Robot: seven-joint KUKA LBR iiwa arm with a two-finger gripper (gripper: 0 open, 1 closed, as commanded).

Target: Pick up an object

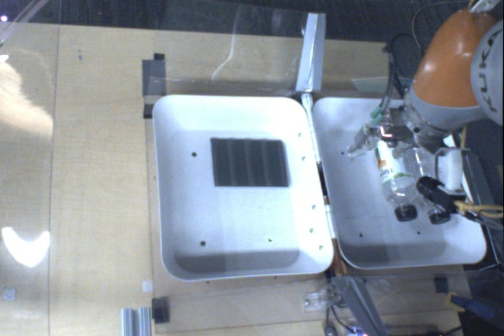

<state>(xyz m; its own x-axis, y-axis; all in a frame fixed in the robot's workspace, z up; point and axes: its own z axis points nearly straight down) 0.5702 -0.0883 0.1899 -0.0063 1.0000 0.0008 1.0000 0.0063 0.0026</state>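
Clear plastic bottle [394, 177]: is lying on the floor of the right-hand bin, its length running from far to near, directly beneath the claw and overlapping it in the camera view; whether the two are touching cannot be told.
Small black round piece [405, 211]: is sitting at the bottle's near end, possibly its cap; too small to be sure.
Two-finger claw [383, 134]: is hanging low over the far half of the right bin, above the bottle's far end. The view from above is not showing whether it is spread or pressed together, so I cannot tell, and nothing is visibly being pinched.
Grey arm with the orange band [453, 71]: is reaching in from the right, its wrist hanging over the right bin's far right part.
Shallow white right bin [350, 240]: is holding the bottle and the black piece; its left and near floor is showing bare.
Shallow white left bin [181, 201]: is sitting just beside the right bin, rims touching or nearly so.
Dark ribbed rectangular pad [250, 162]: is lying flat in the middle of the left bin, well apart from the claw.
Pale wooden bench [87, 169]: is bearing both bins.
Progress: the approach is looking done, since the claw is standing over a likely target. The pick itself is not yet showing: the bottle is resting on the bin floor, not lifted. Closing firmly on it and raising it clear are, by my reading, what is left.
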